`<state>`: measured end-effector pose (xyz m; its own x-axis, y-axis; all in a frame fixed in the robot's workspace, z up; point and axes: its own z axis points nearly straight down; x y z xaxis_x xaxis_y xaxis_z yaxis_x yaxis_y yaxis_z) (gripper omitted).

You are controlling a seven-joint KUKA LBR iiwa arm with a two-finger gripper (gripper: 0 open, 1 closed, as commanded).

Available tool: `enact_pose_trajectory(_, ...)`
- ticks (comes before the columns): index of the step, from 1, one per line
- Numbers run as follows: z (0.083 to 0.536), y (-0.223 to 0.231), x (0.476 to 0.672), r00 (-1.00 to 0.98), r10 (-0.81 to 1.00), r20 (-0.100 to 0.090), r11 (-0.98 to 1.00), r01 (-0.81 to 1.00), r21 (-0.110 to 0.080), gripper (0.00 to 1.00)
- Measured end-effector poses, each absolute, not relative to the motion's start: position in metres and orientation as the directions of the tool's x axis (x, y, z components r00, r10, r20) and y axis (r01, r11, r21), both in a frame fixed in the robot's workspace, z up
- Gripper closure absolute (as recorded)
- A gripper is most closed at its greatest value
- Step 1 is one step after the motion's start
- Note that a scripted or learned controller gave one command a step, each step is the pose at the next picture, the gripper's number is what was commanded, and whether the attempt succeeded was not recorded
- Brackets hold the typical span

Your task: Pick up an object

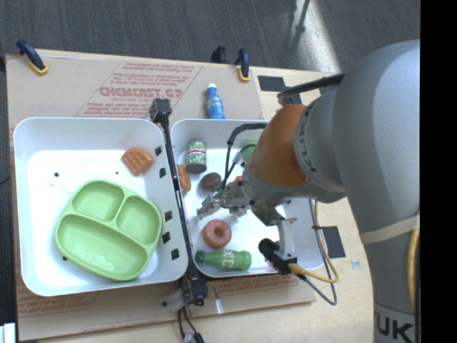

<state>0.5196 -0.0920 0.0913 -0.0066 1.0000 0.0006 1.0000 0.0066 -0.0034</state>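
Two white bins sitting side by side, arm reaching into the right bin.
Gripper is hanging low over the bin floor, between a brown round piece and a donut just below it. Fingers: cannot tell the gap. Green bottle is lying along the near wall; green divided plate is resting in the left bin.

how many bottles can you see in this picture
2: a blue bottle on the board behind the right bin, and a green bottle lying along its front wall. The arm may hide others.
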Motion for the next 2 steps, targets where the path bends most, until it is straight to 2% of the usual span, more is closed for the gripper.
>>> enact_pose_trajectory(1,0.101,-0.093,0.520,-0.011,1.000,-0.001,0.011,1.000,-0.004,1.00)
enact_pose_trajectory(2,0.112,-0.093,0.521,-0.015,1.000,-0.001,0.015,1.000,-0.005,1.00)
